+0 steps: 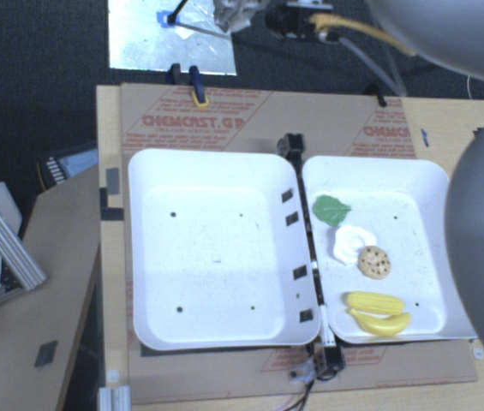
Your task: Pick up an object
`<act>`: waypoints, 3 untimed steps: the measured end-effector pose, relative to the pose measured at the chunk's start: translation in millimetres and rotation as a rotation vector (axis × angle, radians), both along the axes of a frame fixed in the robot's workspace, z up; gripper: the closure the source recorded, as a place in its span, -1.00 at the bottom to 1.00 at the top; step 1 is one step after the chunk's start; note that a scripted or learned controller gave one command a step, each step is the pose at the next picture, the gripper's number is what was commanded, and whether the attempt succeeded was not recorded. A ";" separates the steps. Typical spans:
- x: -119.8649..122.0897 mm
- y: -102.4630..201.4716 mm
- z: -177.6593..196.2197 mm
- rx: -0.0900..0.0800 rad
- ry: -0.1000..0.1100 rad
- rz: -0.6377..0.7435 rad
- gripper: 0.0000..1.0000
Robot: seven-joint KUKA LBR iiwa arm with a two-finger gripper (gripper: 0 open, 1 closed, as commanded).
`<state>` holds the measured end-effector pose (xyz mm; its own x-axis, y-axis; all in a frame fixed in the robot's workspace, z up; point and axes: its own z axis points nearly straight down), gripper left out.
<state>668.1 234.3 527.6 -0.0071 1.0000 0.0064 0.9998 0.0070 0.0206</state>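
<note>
Your hand [240,7] is hanging beyond the bins' far edge; whether it is open, you cannot tell. The banana [379,312] is lying crosswise in the right bin [421,182], toward the near-right.

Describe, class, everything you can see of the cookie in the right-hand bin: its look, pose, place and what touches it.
The cookie is a small round disc, tan with dark specks like chocolate chips, probably a toy. It lies flat in the right bin, near the middle. Its upper left edge overlaps a white object, which it seems to rest partly on. A green leaf-like piece lies further up, apart from it, and the yellow bananas lie below, also apart. Nothing grips it.
</note>
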 end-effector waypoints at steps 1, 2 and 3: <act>-0.7 -0.6 -161.2 -0.011 0.034 -0.007 1.00; 0.1 0.1 -200.2 -0.007 0.022 -0.006 1.00; 0.9 0.2 -129.8 -0.003 0.012 -0.003 1.00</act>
